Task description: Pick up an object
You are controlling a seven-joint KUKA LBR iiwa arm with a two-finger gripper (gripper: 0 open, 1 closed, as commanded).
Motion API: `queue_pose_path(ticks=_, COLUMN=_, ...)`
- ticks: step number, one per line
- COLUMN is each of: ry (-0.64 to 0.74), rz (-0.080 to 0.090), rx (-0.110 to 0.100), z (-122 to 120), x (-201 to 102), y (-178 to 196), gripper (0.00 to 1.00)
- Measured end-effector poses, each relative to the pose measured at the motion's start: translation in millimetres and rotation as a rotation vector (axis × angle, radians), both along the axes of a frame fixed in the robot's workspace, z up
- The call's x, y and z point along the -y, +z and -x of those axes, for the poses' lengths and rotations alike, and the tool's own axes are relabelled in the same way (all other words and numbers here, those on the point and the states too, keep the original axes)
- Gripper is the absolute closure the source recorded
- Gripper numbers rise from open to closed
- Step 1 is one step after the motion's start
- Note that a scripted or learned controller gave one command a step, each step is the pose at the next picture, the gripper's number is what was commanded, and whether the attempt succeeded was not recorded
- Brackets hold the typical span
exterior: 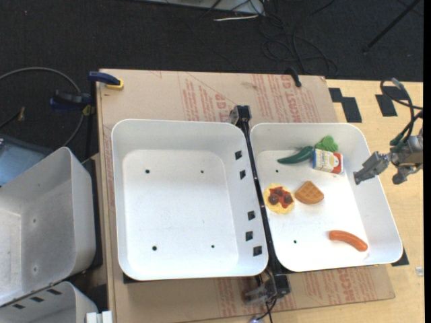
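Observation:
The right bin [377, 210] holds several toy foods. A green pepper [296, 156] lies at the back beside a small juice carton [328, 161], with a green leafy piece [328, 142] behind the carton. A round tart with red topping [280, 198] and a brown waffle [309, 194] sit mid-bin. An orange sausage [348, 240] lies near the front right. My gripper [386, 170] hovers over the bin's right rim, right of the carton, open, with nothing between its fingers.
The left bin [118, 180] stands beside the right one, with a black divider rail [254, 194] between them. Both rest on a cardboard sheet [202, 93]. A grey tote [40, 221] stands off the bench at far left.

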State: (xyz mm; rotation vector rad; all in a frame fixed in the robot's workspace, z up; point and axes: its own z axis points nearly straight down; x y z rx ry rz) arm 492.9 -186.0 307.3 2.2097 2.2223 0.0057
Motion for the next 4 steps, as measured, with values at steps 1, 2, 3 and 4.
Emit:
queue_pose_path(ticks=1, ry=0.000, rz=0.003, rx=0.000, z=-60.0, x=12.9, y=74.5, gripper=0.00)
queue_pose_path(ticks=2, ry=-0.003, rz=-0.002, rx=-0.011, z=-56.7, x=12.4, y=69.6, gripper=0.00)
queue_pose_path(ticks=3, ry=0.001, rz=0.002, rx=-0.003, z=-160.9, x=21.6, y=113.2, gripper=0.00)
queue_pose_path(ticks=4, ry=-0.003, rz=-0.002, rx=-0.011, z=-157.2, x=22.2, y=111.1, gripper=0.00)
